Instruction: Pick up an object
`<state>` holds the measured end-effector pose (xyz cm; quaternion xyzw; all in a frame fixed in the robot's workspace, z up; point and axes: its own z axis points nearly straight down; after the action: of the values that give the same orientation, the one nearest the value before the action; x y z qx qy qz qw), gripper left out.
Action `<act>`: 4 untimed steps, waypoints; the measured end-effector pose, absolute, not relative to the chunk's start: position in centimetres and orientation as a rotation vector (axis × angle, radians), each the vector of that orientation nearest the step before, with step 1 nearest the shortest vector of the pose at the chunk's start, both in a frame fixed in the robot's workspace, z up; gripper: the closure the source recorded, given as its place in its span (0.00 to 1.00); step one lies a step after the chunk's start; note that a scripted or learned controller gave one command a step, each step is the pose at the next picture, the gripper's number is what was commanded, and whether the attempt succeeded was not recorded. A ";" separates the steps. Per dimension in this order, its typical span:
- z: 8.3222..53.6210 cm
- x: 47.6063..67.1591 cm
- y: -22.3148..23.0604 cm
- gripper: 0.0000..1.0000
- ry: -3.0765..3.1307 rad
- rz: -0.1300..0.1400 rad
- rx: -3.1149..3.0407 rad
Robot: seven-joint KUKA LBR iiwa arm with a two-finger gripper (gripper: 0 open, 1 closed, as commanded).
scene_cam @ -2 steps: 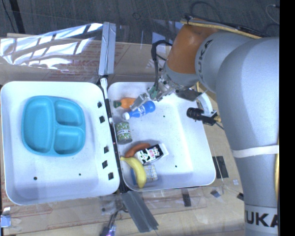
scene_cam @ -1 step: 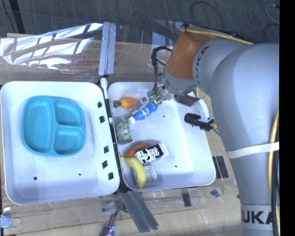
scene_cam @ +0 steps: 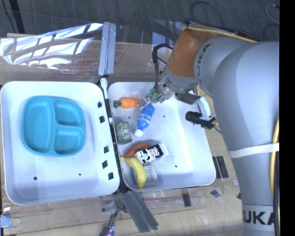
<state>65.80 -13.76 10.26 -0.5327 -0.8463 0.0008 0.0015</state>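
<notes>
Gripper sits low over the upper middle of the right bin, at the end of the grey arm with its orange band. Finger spread: cannot tell, the tips are small and blurred against the bin floor. Nothing is visibly clamped between them.

Just below and left of the gripper lies a blue bottle with a white cap, tilted, cap end pointing down-left. Bottle top end is very near the gripper; contact not resolvable.

Left of the gripper, near the bin's upper left wall, a carrot, orange with a green end, lying flat.

Below the carrot, beside the left wall, a small green can.

Lower in the same bin, a cluster: a brown sausage-like item, a black-and-white carton touching it, and a banana just below, near the bottom left corner.

A black fitting on the arm hangs over the right side of this bin.

Left bin holds 1 blue divided tray with 3 compartments, well apart from the gripper.
</notes>
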 end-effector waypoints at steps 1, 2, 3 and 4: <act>19.4 64.3 -7.8 1.00 -2.704 0.000 -1.602; 19.3 64.3 -7.8 0.00 -2.702 0.001 -1.602; 9.1 63.4 -12.1 0.00 -2.562 0.003 -1.814; 10.1 63.4 -12.0 1.00 -2.566 0.003 -1.806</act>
<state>63.43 -11.97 10.13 -0.5755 -0.8178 0.0010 0.0017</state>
